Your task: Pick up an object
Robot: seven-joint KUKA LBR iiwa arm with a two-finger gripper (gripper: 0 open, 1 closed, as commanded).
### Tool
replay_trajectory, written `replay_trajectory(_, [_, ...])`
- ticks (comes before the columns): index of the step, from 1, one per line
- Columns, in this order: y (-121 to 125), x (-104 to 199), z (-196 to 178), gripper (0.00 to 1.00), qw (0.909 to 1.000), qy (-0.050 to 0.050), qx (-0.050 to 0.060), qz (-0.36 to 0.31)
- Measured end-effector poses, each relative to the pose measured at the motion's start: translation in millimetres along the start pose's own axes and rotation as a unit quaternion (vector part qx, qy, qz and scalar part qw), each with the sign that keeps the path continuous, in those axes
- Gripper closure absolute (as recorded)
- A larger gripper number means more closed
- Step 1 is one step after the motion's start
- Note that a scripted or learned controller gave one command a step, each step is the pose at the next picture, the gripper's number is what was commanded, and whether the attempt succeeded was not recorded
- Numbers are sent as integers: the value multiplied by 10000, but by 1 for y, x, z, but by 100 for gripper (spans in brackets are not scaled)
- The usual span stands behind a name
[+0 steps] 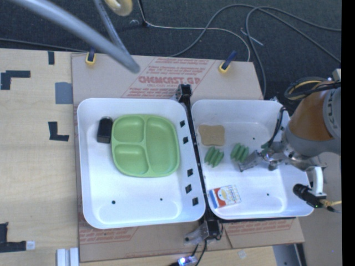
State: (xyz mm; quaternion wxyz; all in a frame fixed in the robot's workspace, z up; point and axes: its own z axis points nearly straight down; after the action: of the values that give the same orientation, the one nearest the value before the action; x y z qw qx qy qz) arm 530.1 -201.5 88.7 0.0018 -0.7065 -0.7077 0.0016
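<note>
Two white bins are seen side by side on the bench. In the left bin (94, 204) a green divided plate (146, 145) lies, with a small black block (104, 130) touching its left edge. In the right bin (249, 204) a tan square piece (212, 134), two green ridged pieces (213, 157) (239, 152) and a red, white and blue packet (224, 195) are found. The gripper (248, 163) is positioned low in the right bin, just beside the right-hand green piece. Nothing is seen held between its fingers; how far they are parted cannot be told.
</note>
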Motion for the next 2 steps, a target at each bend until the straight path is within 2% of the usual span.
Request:
replay_trajectory(1, [1, 0, 3, 0, 10000, -12, -27, 4])
replay_trajectory(2, [1, -1, -8, 100, 10000, -27, -45, 3])
